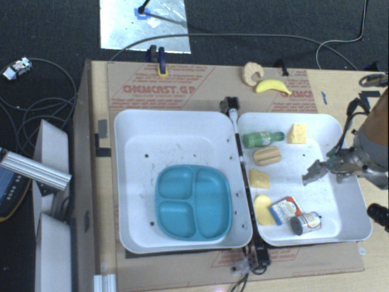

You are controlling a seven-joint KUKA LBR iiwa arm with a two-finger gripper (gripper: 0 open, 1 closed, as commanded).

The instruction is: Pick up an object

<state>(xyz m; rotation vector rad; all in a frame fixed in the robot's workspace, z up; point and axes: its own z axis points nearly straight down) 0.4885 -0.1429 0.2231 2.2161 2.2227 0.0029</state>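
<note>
Arm reaching into the right bin (340,233); pick not yet made.
The gripper (311,174) is hovering beside food items; jaws' state cannot be told; nearest, the cheese wedge (259,179) is lying untouched.

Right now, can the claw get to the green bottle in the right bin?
Probably yes. The claw hangs over bare floor of the right bin, and the green bottle lies on its side further left, apart from the bread roll, nothing on top.
</note>
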